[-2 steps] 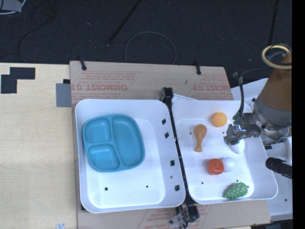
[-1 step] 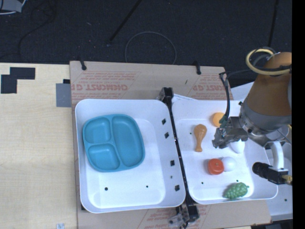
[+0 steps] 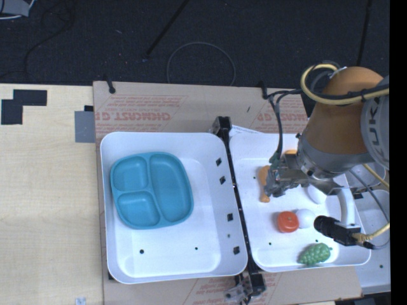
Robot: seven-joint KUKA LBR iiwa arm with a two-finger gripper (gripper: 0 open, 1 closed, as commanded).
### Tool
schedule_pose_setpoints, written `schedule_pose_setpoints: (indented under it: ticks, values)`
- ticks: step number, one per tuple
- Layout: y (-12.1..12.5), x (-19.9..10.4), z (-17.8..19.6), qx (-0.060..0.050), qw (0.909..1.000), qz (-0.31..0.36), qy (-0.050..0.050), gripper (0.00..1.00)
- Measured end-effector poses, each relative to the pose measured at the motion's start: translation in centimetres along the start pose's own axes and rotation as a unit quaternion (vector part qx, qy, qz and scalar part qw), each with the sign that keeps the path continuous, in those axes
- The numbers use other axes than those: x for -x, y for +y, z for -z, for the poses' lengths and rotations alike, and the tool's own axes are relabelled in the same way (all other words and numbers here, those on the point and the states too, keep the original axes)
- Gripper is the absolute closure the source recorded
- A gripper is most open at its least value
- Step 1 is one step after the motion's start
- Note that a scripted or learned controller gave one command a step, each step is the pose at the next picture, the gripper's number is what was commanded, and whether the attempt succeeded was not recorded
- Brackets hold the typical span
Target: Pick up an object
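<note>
Gripper (image 3: pixel 275 184) down beside orange piece (image 3: pixel 263 178) in right bin (image 3: pixel 254 240)
Gripper state: cannot tell; an off-centre close could nudge the piece away

Smooth plastic blue tray (image 3: pixel 151 190); glossy white bins (image 3: pixel 168 259); matt cardboard (image 3: pixel 191 110) underlay.

The gripper (image 3: pixel 275 184) is a dark knot of metal under the wrist — whether anything sits between its fingers cannot be made out. An orange thing (image 3: pixel 263 178) beside it is half covered by it, its shape unclear. The arm (image 3: pixel 343 122) hides the right bin's (image 3: pixel 254 148) far corner and runs off the right edge. A white object (image 3: pixel 306 218) blends into the bin floor — its outline is vague.
</note>
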State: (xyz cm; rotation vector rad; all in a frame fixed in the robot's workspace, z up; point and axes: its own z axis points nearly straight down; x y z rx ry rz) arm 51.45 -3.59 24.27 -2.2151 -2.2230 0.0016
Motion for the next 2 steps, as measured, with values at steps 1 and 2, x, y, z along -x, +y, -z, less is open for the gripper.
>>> schedule_pose_setpoints:
  ticks: [1, 2]
  values:
    - [-0.2, -4.9, 0.3, 0.000, 1.0000, 0.000, 0.000, 1.00]
    - [-0.6, -10.0, 0.2, 0.000, 1.0000, 0.000, 0.000, 1.00]
